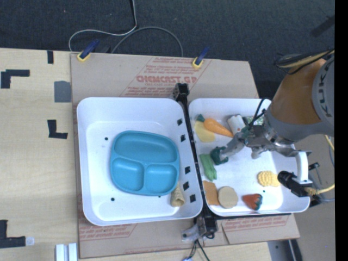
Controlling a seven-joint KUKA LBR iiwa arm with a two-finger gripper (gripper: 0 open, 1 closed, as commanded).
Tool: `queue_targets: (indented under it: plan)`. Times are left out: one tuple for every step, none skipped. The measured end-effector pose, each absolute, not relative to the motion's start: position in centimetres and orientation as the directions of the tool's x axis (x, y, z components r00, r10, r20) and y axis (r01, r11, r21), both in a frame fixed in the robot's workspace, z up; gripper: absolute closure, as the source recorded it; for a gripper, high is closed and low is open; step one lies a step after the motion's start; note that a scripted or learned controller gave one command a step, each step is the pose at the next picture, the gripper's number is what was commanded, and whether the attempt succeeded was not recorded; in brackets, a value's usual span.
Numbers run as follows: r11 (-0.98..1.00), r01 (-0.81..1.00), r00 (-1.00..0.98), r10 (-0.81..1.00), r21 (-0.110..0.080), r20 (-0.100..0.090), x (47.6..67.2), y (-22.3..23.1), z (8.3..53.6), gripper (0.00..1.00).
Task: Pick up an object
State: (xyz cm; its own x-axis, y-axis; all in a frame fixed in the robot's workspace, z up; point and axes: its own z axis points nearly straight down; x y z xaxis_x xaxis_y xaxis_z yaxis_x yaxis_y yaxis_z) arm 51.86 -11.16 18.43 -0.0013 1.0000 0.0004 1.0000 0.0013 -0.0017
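My gripper (pixel 240 151) hangs over the middle of the right bin (pixel 291 203), its two grey fingers spread open with nothing between them. The left fingertip (pixel 227 151) sits right beside a dark green toy (pixel 217 156); whether they touch is unclear. Around it lie an orange carrot (pixel 217 128), a yellow piece (pixel 204 134), a light green piece (pixel 208 167) and a white cylinder (pixel 235 123). Nearer the front lie a yellow corn cob (pixel 266 178), a tan disc (pixel 227 197), an orange piece (pixel 210 190) and a red strawberry (pixel 252 201).
The left bin (pixel 92 124) holds a blue compartment plate (pixel 144 162) and a small tan object (pixel 178 198) at its front right corner. A black divider (pixel 186 140) runs between the bins. The arm's grey and orange body (pixel 299 105) covers the right bin's far right side.
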Motion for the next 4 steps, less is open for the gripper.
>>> queue_targets:
  plan:
    - [0.002, 1.0, -0.002, 1.0, 0.003, -0.004, 54.3, -9.7, 8.1, 0.0]
    - [0.0, 1.0, 0.0, 1.0, 0.007, -0.003, 54.4, -9.8, 9.7, 1.0]
    - [0.0, 1.0, 0.0, 1.0, 0.005, -0.003, 54.4, -9.8, 9.6, 0.0]
    - [-0.002, 1.0, 0.002, 1.0, 0.007, -0.002, 48.4, -13.5, 8.7, 0.0]
